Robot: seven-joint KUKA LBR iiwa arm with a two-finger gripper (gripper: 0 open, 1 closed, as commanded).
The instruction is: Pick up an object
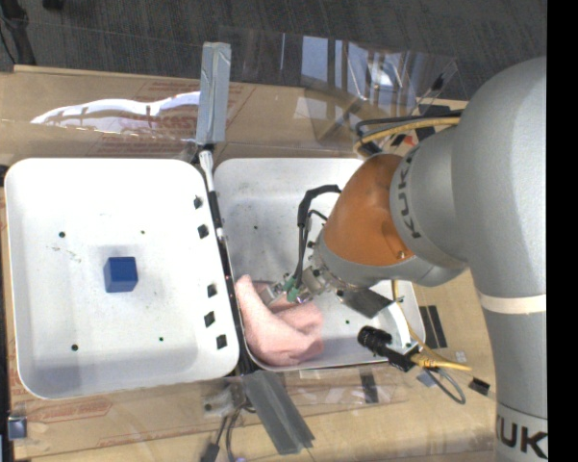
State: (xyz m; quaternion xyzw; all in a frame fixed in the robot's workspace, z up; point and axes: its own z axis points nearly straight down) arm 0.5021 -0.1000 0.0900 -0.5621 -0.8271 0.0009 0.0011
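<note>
Right now the gripper (296,292) is low in the right bin (269,186), at the upper edge of a pink soft lump (277,327) in the lower middle of the frame. Whether it is apart or together I cannot tell. The lump runs from upper left to lower right, close against the bin's left wall and front edge; open floor lies above. A blue cube (121,273) sits far left in the left bin (38,191).

We take this for a robotics lab: a grey industrial arm (481,200) with exposed cables works over two white bins (38,354) taped to a cardboard-covered bench (96,114), with a clear plastic screen (365,70) standing behind and dark carpet (269,8) beyond.
</note>
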